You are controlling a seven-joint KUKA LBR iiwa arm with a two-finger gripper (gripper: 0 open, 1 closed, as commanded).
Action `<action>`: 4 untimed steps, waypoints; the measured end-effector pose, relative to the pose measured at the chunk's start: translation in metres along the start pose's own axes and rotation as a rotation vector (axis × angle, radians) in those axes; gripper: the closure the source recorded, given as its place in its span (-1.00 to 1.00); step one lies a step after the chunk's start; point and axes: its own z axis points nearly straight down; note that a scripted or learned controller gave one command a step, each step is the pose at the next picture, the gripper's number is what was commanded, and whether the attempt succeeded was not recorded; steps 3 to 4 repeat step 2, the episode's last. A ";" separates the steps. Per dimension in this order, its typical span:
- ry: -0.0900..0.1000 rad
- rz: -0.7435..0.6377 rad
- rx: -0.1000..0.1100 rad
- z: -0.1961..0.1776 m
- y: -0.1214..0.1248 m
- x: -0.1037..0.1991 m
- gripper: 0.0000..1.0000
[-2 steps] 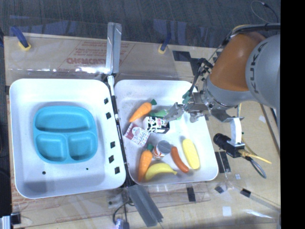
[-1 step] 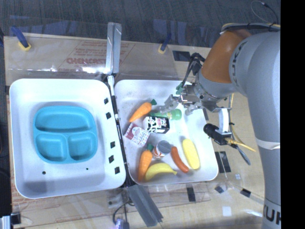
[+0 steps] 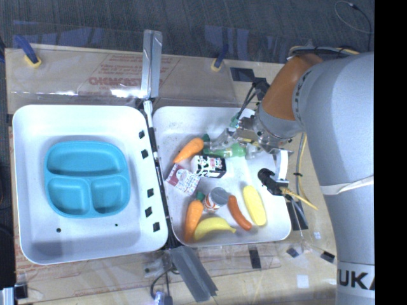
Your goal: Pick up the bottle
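Two shallow white bins are sitting side by side on the bench; the left bin [image 3: 25,170] is carrying a blue divided tray [image 3: 88,176]. Lying on its side near the far edge of the right bin [image 3: 166,121] is the bottle [image 3: 230,150], clear and greenish with a green cap. Reaching in from the right, the grey arm [image 3: 331,126] is bending down over it, its gripper [image 3: 249,137] hovering at the bottle; how far the gripper is parted cannot be told.
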 end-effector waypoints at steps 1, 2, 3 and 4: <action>0.000 -0.008 -0.002 -0.012 0.002 0.002 1.00; 0.000 -0.009 -0.002 -0.012 0.002 0.002 -1.00; 0.000 -0.009 -0.002 -0.012 0.002 0.002 -1.00; 0.000 -0.009 -0.002 -0.012 0.002 0.002 -1.00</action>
